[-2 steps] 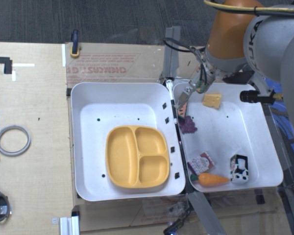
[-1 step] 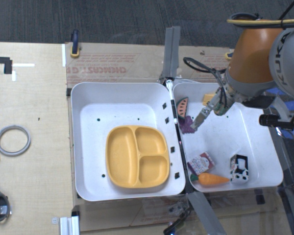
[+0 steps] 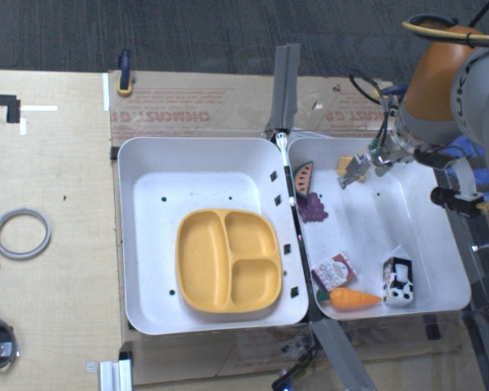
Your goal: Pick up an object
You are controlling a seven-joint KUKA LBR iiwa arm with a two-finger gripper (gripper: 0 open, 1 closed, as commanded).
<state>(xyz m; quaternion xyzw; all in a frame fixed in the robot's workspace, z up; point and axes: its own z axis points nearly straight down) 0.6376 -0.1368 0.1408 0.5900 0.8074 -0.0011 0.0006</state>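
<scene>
Nearest target: small yellow block (image 3: pixel 345 166), far-left part of right bin (image 3: pixel 440 251), near its back wall.
Block vs gripper: block sits just left of gripper (image 3: pixel 354 174), touching or nearly so; contact can't be confirmed from this angle.
Gripper state: fingers look slightly parted, pointing down-left toward bin floor; nothing seen between them, so no hold.
Gripper height: appears low over bin floor, near back-left corner; exact clearance unclear.
Key relation: block lies to camera-left of fingertips and slightly toward back wall. Est. a short shift that way is needed to straddle it before closing.
Block axis: too small to read a long axis; treat as roughly square.
Risk: block is close to back wall, so finger room looks tight; a push could slide it into the corner.
Other candidates, right bin: watermelon slice toy (image 3: pixel 304 177) on the divider edge; purple grape bunch (image 3: pixel 312 208) just below it; red-white packet (image 3: pixel 334 271), carrot (image 3: pixel 356 300) and black-white cow-print carton (image 3: pixel 398 281) along front edge, all well apart from gripper.
Left bin (image 3: pixel 147 218): holds yellow divided plate (image 3: pixel 228 259), far from gripper, not a likely pick.
Arm: enters from right, orange band (image 3: pixel 436 76) above wrist.
Bench, left: grey tape ring (image 3: pixel 19 233), outside bins.
Progress (est.): approach stage, grasp not yet made.
</scene>
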